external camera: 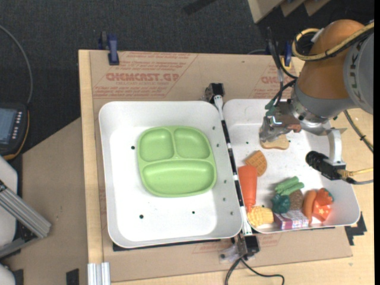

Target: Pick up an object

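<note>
I see a tan, flat toast-like piece [276, 141] near the right bin's [350, 215] far edge, directly under the gripper [274, 129]; grip state indeterminate.

The arm [350, 70] is seen as a thick, rounded grey body, banded above the wrist by a broad glossy orange ring [325, 64]. Dark letters are partly seen on the grey shell at the edge of the view. Black and yellow cables [306, 43] are looped beside the orange ring. Below it, a grey metallic wrist flange is fitted, from which a small gripper [273, 128] of dark and silvery parts is carried. A black cylindrical attachment [321, 164] on a pale bracket is mounted alongside.
</note>
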